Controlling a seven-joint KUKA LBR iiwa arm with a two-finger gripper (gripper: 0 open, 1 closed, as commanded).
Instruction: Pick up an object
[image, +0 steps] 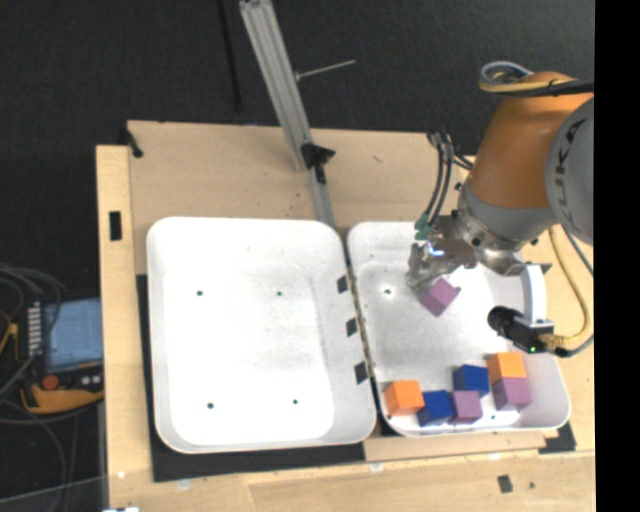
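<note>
Along the near edge of the right bin (400, 290) lie loose blocks: an orange one (404, 396), a blue one (437, 407), a purple one (467, 405), with more behind. Farther back, the gripper (432, 272) hangs above the bin floor, its fingers closed on a small purple block (439, 296), tilted cornerwise and lifted.

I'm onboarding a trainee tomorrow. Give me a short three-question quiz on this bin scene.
1. True or false: the purple block just below the end effector is in the right bin.
2. Which colour of block appears twice along that bin's near edge? A) orange B) green C) yellow
3. Fill in: the arm's band above the wrist is ____.

Key: 1 true; 2 A; 3 orange
</note>
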